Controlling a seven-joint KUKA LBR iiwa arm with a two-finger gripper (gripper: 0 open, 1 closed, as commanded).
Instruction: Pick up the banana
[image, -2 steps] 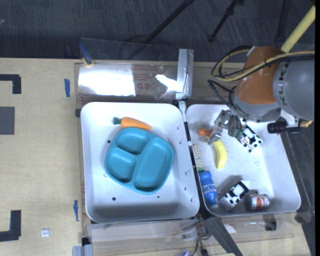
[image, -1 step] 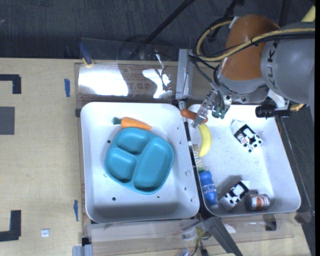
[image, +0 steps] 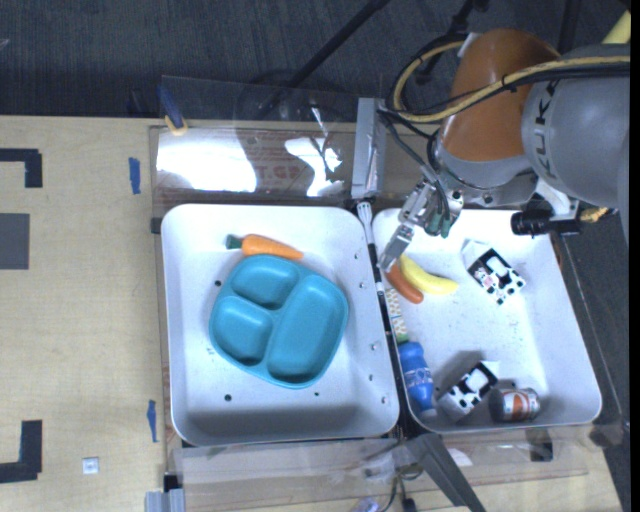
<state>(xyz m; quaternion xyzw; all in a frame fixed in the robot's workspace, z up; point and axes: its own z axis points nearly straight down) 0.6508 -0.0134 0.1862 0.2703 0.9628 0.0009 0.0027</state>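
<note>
**Gripper poised just above the banana**

The gripper (image: 418, 222) hangs open and empty over the right bin (image: 560, 310). The banana (image: 430, 279) lies just below it in the view, near the bin's left wall, its long axis slanting down to the right.

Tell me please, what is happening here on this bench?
A grey robot arm reaches in from the right, its gripper low over the right bin, just above the banana. The banana lies on the bin floor beside an orange piece, not lifted. A blue bottle, a can and two black-and-white blocks share that bin. The left bin holds a blue tray and a carrot.
</note>
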